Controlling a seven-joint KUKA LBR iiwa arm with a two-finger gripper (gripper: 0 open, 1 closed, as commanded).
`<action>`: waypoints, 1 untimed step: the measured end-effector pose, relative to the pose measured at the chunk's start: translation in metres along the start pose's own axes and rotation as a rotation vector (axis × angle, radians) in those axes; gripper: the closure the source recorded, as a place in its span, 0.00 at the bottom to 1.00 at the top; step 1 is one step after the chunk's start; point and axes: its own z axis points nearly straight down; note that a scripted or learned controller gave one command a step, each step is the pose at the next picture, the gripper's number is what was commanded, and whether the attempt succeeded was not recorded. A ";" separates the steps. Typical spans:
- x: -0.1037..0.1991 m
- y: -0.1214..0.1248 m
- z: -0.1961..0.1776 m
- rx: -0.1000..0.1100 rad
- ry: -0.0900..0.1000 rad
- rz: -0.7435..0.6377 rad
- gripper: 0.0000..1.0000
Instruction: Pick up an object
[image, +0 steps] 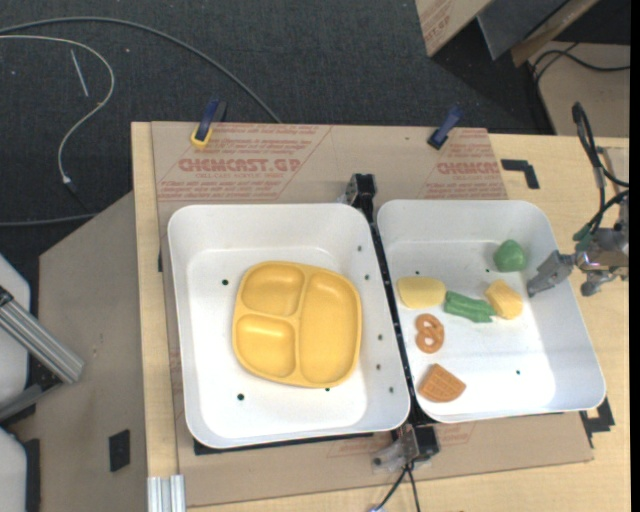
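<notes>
From my station I see a small grey metal two-finger gripper with dark wiring looped above its pale, boxy body.

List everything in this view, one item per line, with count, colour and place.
bins: two, white, side by side on the bench
divided plate: one, yellow, in the left bin
round green toy: one, green, far right of the right bin
long green toy: one, green, middle of the right bin
pale yellow pieces: two, yellow, one on each side of the long green toy
pretzel: one, orange, right bin, near the divider
orange wedge: one, orange, near edge of the right bin
clamps: two, blue, far edge of the board
cable: one, pale, on the dark floor
tool: one, grey, over the right bin's right rim
</notes>
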 end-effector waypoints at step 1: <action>0.000 0.003 -0.006 -0.011 -0.003 -0.004 0.00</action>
